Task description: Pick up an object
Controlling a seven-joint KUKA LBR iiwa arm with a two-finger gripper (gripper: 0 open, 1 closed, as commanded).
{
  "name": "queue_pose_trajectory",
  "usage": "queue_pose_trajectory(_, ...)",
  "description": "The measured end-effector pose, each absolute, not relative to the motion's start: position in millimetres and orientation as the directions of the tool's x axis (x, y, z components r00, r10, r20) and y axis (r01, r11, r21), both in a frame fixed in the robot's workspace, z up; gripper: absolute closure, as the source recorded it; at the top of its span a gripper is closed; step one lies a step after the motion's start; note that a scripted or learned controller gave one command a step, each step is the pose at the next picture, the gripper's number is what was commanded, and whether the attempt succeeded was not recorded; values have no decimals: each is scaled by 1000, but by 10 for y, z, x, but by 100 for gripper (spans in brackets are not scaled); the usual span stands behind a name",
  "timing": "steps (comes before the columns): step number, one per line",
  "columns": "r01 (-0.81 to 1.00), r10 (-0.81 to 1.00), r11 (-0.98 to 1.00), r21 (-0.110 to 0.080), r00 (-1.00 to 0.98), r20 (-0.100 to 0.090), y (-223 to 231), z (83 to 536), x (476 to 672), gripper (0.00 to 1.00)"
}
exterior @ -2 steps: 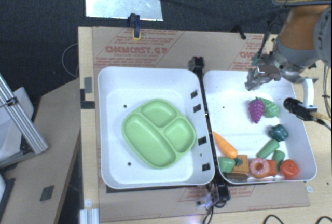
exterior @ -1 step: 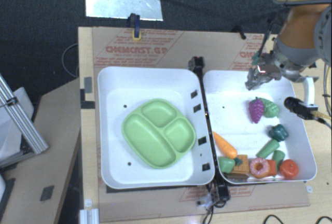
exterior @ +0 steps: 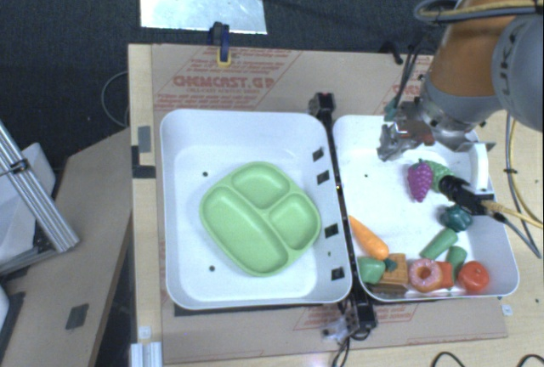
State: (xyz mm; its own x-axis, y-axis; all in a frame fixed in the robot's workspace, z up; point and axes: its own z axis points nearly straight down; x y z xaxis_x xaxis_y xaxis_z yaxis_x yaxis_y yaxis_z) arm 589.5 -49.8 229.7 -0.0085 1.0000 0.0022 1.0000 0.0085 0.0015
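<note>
Two shallow white plastic bins sit side by side on the desk (exterior: 280,72). One pale green plastic plate with three compartments (exterior: 259,218) lies in the left bin (exterior: 183,144), its long axis running from upper right to lower left.

Seven toy food items are counted in the right bin (exterior: 365,144): one purple toy grape bunch (exterior: 419,179) at centre right; one orange toy carrot (exterior: 370,239), long axis from upper left to lower right, thick end pointing lower right; one green toy vegetable (exterior: 438,243) lying on a slant; one small dark teal piece (exterior: 457,218); one pink-frosted toy doughnut (exterior: 424,274); one red toy tomato (exterior: 473,275); and one brown toy block (exterior: 393,273) by a green piece in the near left corner. Most of them crowd along the near wall.

One grey arm with an orange band (exterior: 476,59) reaches in from the right, wrist tilted down over the far part of the right bin. Its gripper (exterior: 393,140) hangs above bare bin floor, just up and left of the grape bunch, holding nothing visible. Whether its fingers are wide or narrow cannot be told.
</note>
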Motion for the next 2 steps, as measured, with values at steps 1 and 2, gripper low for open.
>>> queue_pose_trajectory(1, 1000, 1000, 9, 0, -9, 3, 24, 2333, 5630, 100)
queue_pose_trajectory(2, 1000, 1000, 8, -2, -8, 2, 415, 2342, 5212, 100)
